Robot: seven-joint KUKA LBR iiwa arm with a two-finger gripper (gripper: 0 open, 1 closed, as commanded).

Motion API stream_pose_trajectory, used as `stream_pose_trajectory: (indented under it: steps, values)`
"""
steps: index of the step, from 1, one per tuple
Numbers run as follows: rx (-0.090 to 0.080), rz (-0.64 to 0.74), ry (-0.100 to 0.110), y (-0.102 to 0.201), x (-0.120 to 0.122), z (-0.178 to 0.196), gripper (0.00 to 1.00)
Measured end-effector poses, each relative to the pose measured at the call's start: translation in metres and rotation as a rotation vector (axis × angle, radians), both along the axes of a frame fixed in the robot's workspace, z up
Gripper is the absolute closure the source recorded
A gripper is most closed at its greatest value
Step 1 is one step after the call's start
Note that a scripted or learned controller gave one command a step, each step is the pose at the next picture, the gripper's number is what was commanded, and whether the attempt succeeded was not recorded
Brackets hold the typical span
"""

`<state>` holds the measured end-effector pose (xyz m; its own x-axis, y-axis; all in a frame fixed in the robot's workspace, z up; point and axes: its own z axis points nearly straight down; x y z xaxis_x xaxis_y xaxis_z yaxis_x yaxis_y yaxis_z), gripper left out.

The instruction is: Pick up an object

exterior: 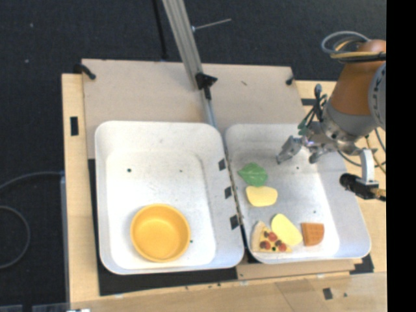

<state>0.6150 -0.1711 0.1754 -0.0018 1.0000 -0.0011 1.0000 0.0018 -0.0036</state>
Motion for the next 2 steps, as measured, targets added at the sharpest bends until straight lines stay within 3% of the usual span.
stream_pose_trajectory:
  steps: [1, 2]
  values:
    - [-0.001, -0.001, -0.004, 0.0, 0.004, -0.041, 0.0]
    - [-0.001, -0.003, -0.009, -0.001, 0.005, -0.029, 1.0]
